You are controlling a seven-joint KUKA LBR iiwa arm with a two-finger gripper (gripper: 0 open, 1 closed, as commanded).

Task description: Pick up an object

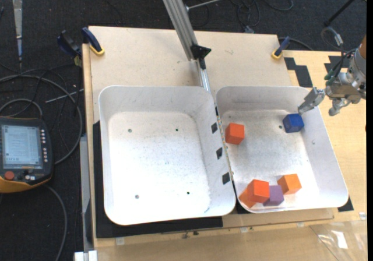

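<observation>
**Open gripper above the right bin's far right edge**

The gripper [322, 102] hangs over the far right edge of the right bin [326, 163], its two fingers spread wide with nothing between them; one finger [309, 101] slants down toward the bin floor, the other sits out beyond the rim. Just beside that lower fingertip, near the bin's far right corner, lies a blue cube [293, 123], apart from the finger. Further toward the bin's left wall an orange cube [235, 133] sits alone. Along the near edge three blocks crowd together: a larger orange block [255, 191], a purple block [275, 196] touching it, and a smaller orange block [289, 183] against the purple one. The left bin [116, 108] lies alongside, its right rim overlapping the right bin's left rim.
</observation>
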